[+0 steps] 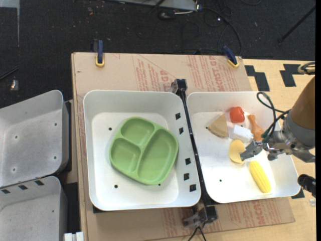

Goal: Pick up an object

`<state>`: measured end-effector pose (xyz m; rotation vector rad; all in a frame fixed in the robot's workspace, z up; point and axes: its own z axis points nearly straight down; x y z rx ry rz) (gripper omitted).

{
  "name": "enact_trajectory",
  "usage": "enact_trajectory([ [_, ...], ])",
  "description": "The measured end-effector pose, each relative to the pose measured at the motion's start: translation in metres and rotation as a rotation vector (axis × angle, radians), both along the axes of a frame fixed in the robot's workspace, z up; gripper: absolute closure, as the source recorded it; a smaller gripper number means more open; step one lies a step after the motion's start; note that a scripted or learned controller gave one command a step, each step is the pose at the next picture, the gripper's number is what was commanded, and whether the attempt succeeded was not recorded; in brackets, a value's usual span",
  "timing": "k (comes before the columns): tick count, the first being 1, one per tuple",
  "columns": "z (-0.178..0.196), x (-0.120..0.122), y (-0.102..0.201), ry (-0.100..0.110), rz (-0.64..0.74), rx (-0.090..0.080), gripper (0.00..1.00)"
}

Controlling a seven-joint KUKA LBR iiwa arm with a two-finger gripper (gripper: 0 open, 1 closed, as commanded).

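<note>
Hovering over the right bin (215, 185), gripper (249, 153) state: cannot tell.
Yellow round piece (235, 151) touching its tip; corn cob (260, 176) just below; 1 green tray (144, 149) well left.

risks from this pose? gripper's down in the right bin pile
1. The gripper sits where the yellow disc, white block and corn cob crowd together; it could close on two things or on nothing.
2. Coming down, it may shove the corn cob instead of gripping it.
</note>
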<state>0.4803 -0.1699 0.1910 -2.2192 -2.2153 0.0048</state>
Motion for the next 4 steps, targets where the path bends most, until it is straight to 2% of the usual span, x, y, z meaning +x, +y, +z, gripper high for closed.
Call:
enact_trajectory([
  [2, -0.099, 0.003, 0.006, -0.001, 0.000, 0.000, 0.00],
  [3, -0.086, 0.004, 0.005, -0.006, -0.002, -0.002, 1.00],
  [4, -0.043, 0.004, 0.010, -0.010, 0.004, -0.003, 1.00],
])
